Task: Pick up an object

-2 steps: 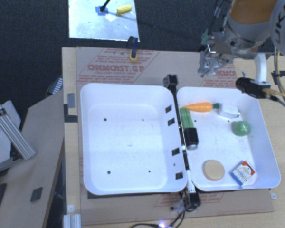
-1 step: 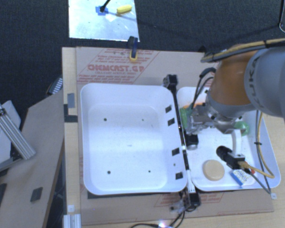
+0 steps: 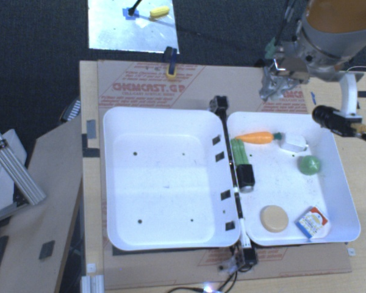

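From my overhead camera I see the arm [image 3: 338,17] coming in at the far right, grey with its orange band, poised above the bench beyond the far edge of the right bin [image 3: 341,182]. The gripper [image 3: 279,81] hangs over the brown board just past that bin's far left corner. I cannot tell how wide it stands, and I can make out nothing in it.

All the loose objects lie in the right bin. An orange carrot [image 3: 255,138] lies crosswise near the far wall, and a green bar [image 3: 238,150] runs along the left wall just beside it, with a black block [image 3: 245,177] touching its near end. A small white piece [image 3: 293,144] sits right of the carrot's leafy tip, and a green ball [image 3: 309,164] rests near it, toward the right wall. On the near side a tan round disc [image 3: 274,218] lies beside a small blue, white and red packet [image 3: 312,223].

The left bin [image 3: 110,182] adjoins the right one along a black clipped seam. A shiny metal sheet [image 3: 132,17] lies on the far side of the bench, carrying a small yellow object [image 3: 159,11].
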Available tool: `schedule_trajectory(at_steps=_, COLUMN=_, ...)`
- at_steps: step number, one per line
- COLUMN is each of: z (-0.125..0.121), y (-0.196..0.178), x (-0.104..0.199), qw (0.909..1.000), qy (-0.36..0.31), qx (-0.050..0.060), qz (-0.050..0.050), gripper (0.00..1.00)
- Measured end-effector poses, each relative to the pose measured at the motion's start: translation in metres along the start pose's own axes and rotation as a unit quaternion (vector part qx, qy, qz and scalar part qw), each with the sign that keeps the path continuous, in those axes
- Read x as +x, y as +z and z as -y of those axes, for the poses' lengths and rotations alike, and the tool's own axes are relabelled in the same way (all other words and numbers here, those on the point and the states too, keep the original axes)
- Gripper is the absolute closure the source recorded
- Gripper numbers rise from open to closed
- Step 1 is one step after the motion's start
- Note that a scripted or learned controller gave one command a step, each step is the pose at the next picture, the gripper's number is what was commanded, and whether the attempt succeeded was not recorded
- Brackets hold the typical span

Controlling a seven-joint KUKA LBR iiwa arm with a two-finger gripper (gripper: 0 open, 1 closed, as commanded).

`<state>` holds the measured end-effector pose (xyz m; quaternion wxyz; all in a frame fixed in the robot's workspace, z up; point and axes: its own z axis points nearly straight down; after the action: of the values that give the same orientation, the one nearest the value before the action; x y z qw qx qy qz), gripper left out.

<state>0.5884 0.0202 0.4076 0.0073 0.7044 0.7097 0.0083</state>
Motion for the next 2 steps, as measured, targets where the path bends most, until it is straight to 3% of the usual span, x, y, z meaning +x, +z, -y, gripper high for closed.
schedule_trajectory(at_steps=1, z=0.017, y=0.097, x=0.024, qw=0.9999, qy=0.001, qx=0.015, qz=0.0, gripper=1.0)
schedule_trajectory(at_steps=2, z=0.028, y=0.022, x=0.128, qw=1.0, qy=-0.003, qx=0.007, qz=-0.002, gripper=1.0)
